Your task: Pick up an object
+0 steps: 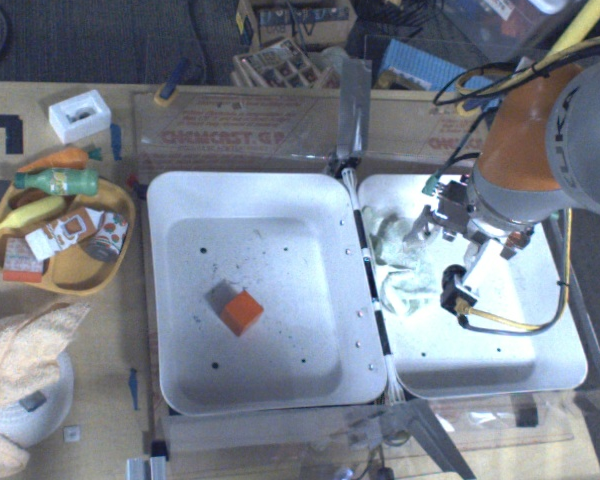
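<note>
Orange block [244,313] lies in the left bin [180,208], well apart from the gripper [420,230], which hovers over pale crumpled items [400,268] in the right bin [540,358]; its finger state cannot be told. A clean grasp needs centring before descending.

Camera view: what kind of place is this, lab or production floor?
Likely a robotics lab bench: two white bins rigged side by side, a KUKA arm reaching in, loose cables and parts boxes behind, and a bowl of toy food as grasp props.
</note>
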Robot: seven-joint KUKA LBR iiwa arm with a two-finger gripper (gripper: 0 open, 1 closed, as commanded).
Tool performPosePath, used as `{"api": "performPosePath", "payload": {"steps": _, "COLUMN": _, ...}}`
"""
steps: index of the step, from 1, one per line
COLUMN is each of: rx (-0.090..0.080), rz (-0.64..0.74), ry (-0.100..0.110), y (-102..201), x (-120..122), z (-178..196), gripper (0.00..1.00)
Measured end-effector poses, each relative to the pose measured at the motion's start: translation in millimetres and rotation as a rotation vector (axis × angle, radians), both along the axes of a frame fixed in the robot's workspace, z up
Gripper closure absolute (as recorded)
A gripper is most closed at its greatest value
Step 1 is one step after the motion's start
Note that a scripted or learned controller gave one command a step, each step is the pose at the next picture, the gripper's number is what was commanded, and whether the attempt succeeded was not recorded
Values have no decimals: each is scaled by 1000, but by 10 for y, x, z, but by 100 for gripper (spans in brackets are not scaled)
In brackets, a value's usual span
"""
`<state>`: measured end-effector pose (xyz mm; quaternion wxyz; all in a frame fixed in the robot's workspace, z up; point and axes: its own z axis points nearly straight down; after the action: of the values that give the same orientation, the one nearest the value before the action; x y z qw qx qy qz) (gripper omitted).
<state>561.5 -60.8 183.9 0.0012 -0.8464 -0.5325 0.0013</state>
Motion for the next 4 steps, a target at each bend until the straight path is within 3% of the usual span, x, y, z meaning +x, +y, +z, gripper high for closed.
{"api": "performPosePath", "payload": {"steps": 1, "rx": -2, "rz": 209, "ry": -6, "y": -471, "x": -81, "z": 248, "gripper": 0}}
{"api": "performPosePath", "payload": {"steps": 2, "rx": -2, "rz": 323, "ry": -6, "y": -1229, "x": 21, "z": -127, "gripper": 0}}
{"api": "performPosePath", "payload": {"steps": 3, "rx": -1, "rz": 267, "ry": -4, "y": -776, "x": 458, "z": -865, "gripper": 0}}
{"api": "performPosePath", "payload": {"steps": 4, "rx": -3, "rz": 285, "ry": -6, "y": -1485, "x": 542, "z": -583, "gripper": 0}}
